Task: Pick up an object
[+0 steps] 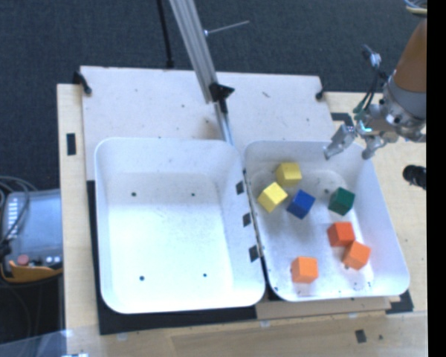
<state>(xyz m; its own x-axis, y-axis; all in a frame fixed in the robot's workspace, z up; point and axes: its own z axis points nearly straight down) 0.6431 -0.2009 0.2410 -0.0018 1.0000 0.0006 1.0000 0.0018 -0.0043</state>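
My end effector [354, 143]: it hangs over the far edge of the right bin, with its two fingers spread apart and nothing between them.
My arm: grey, with an orange band above the wrist; it comes in from the right side of the view.
Right bin [386, 229]: it carries seven small cubes.
Yellow cubes: one [288, 173] near the far side, another one [273, 196] just beside it, more to the left.
Blue cube [301, 203]: close to the second yellow cube, in the middle of the bin.
Green cube [342, 200]: to the right of the blue cube, apart from it.
Orange cubes: two [341, 233] [357, 255] close together on the right, one [305, 268] alone near the front.
Left bin [171, 225]: white, beside the right bin on the worktop [70, 199].
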